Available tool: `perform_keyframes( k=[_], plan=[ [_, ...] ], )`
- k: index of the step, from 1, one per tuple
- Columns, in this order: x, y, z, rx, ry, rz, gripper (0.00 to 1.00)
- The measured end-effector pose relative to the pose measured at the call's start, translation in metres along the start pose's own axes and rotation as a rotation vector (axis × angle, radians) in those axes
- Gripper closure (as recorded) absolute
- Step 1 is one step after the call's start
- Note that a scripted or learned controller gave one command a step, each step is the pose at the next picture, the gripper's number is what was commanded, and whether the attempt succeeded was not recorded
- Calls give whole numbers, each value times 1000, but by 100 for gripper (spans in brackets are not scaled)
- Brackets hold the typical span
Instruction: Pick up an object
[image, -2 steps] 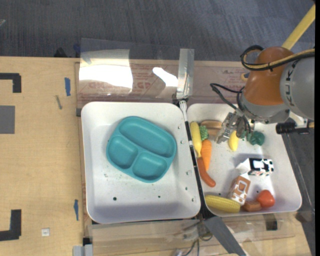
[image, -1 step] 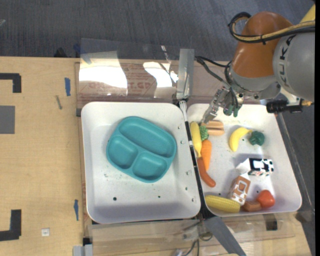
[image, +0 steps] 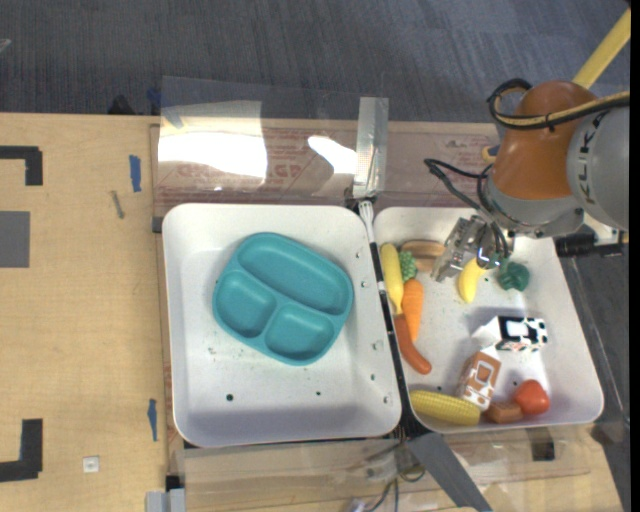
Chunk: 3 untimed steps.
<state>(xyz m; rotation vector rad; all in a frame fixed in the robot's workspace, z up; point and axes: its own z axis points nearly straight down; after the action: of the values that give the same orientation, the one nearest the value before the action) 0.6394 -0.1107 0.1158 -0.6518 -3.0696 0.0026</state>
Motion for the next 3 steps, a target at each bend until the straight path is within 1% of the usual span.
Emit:
perform_keyframes(
  k=[1, 2, 3],
  plan=[
    [59, -12, 25, -6, -19, -200, 100],
    [57, -87, -41, -1, -15, -473, 100],
    [58, -85, -39, -3, -11, -476, 0]
  ],
)
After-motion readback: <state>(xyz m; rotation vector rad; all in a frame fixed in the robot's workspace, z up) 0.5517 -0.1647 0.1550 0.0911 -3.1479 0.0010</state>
